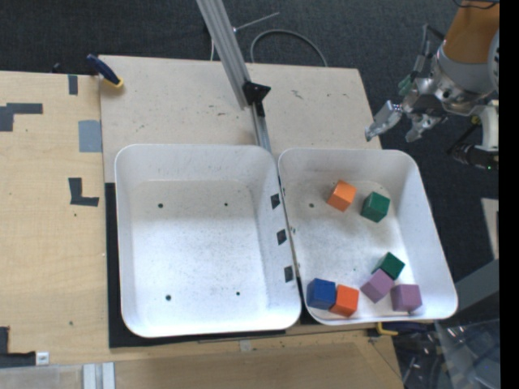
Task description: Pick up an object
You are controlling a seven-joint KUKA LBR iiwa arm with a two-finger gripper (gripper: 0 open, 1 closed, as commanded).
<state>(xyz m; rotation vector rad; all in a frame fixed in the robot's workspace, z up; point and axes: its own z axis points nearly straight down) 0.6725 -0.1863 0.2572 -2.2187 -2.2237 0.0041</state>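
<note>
Above the right bin's (pixel 422 177) far rim, the claw (pixel 395 124) hangs spread open, holding and touching nothing.

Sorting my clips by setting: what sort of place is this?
Probably a robotics lab bench for grasping trials: a robot arm hangs beside two white bins, and the right-hand one holds small coloured blocks.

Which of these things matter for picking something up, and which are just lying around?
For the job: claw; orange, green, blue and purple cubes; right white bin.
Lying about: left white bin; blue-and-yellow clamp; grey tape patch.
</note>
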